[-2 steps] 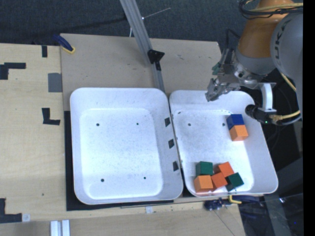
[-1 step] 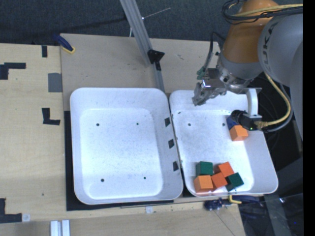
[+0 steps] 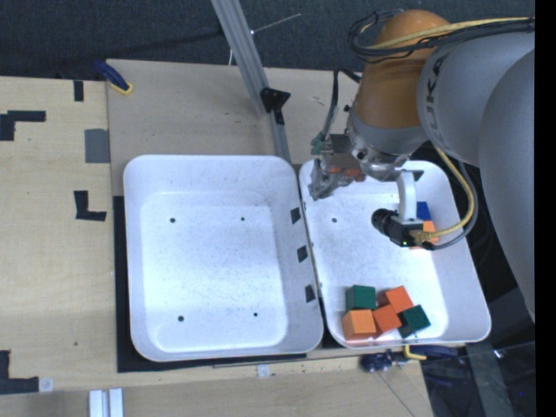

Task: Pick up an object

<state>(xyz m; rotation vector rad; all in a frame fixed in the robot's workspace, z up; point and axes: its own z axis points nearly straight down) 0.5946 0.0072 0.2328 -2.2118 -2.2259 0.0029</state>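
Blocks, five in a cluster, at near edge of right bin (image 3: 452, 233), toward its near-left corner. Dark green block (image 3: 360, 298) at cluster's far left; orange block (image 3: 398, 299) just beside it to the right, tilted. Larger orange block (image 3: 359, 323) at near left, touching another orange block (image 3: 386, 319) in the middle. Second dark green block (image 3: 413, 320) at near right, tilted, close against the orange ones. Small blue block (image 3: 422, 210) apart from the cluster, near far-right part of the same bin, partly hidden behind wrist hardware.

Gripper (image 3: 325, 177) low over far-left corner of right bin, right at the divide between the bins. Nothing seen between its tips; well apart from the cluster. Open or closed: cannot tell, tips too small and cluttered. Orange band (image 3: 395, 76) and grey arm body above it, reaching in from the right, covering far-right corner of the bin. Black cylindrical fitting (image 3: 389, 222) with a lit green spot hanging off wrist over bin's middle; cables looping round it.

Left bin (image 3: 139, 233) beside right bin, rims touching along the shared edge. Grey metal strut (image 3: 248, 55) slanting across bench (image 3: 52, 259) toward far edge of the bins. Black tape marks on bench at left.
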